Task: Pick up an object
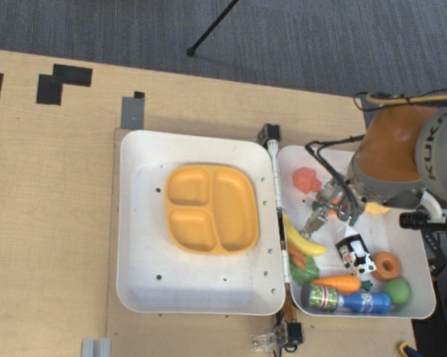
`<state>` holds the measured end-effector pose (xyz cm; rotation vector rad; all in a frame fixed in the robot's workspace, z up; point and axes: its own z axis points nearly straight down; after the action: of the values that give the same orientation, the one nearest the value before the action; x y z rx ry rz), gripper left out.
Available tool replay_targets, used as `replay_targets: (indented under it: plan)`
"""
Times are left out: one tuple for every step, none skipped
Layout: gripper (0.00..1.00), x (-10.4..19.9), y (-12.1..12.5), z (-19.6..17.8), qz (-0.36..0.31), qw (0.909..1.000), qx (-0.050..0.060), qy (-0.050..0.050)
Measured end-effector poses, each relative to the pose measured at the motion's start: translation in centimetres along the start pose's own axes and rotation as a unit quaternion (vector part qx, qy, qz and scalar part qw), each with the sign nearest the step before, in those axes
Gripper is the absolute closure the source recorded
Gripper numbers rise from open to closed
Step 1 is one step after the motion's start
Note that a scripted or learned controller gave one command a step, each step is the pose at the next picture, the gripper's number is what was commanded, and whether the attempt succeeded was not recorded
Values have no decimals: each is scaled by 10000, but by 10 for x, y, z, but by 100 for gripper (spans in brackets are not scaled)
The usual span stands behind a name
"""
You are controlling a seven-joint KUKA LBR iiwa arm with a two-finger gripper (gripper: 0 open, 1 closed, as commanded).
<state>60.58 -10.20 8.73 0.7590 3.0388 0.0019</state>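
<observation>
My gripper [320, 218] hangs over the right bin [427, 301], just above and right of a yellow banana [303, 241]. Its fingers are spread, with nothing between them. A red strawberry-like object [306, 180] lies up-left of the gripper. Below it lie a black-and-white toy [356, 254], an orange doughnut [387, 266], a carrot [337, 283], a green ball [397, 291], a green object [302, 272] and a blue bottle with a green label [349, 301].
The left bin [138, 229] holds a yellow divided plate [209, 209]. A ridge with a black clip [270, 133] separates the bins. The arm's orange band [392, 145] looms over the right bin's far edge. Black patches [61, 82] mark the bench at far left.
</observation>
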Motion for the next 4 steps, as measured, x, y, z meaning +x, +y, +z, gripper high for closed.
replay_targets:
  plan:
    - [0, -14, 13, 1, -436, 9990, 3, 13]
    - [0, -31, 26, 1, -2754, 9613, -8, 9]
    - [0, 7, 10, -1, -3294, 9442, 16, -21]
    - [0, -34, -77, 1, -3438, 9390, 9, 7]
